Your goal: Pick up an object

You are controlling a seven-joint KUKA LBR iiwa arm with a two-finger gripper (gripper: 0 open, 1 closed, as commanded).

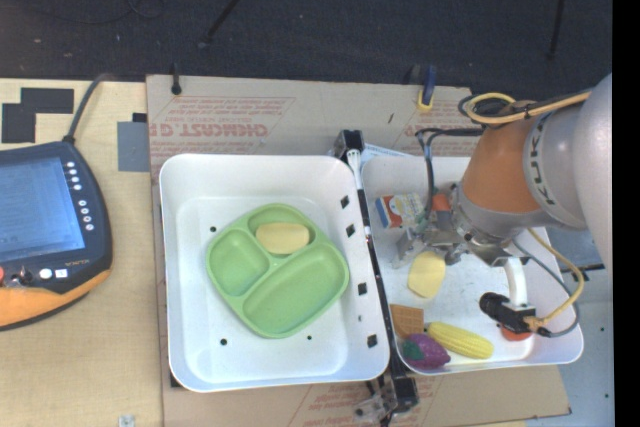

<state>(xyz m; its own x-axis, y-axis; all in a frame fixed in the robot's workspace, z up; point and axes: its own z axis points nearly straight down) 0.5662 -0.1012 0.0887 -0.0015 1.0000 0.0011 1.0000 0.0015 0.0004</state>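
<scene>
My gripper (432, 250) hangs over the right bin (560, 350), near that bin's middle left. A pale yellow block (427, 276) lies right below the gripper's tip, touching or nearly touching it. A red and white packet (399, 210) lies at the bin's back left. Along the front lie a brown cracker-like piece (407, 318), a yellow corn cob (460, 341) and a purple item (425, 351). A small red thing (516, 334) lies at the front right.
The left bin (190, 215) holds a green divided plate (285, 290) with a yellow bun-like item (283, 237) in its back compartment. A tablet-like pendant (45, 225) rests on the bench at far left. Yellow cable (500, 105) loops above the wrist.
</scene>
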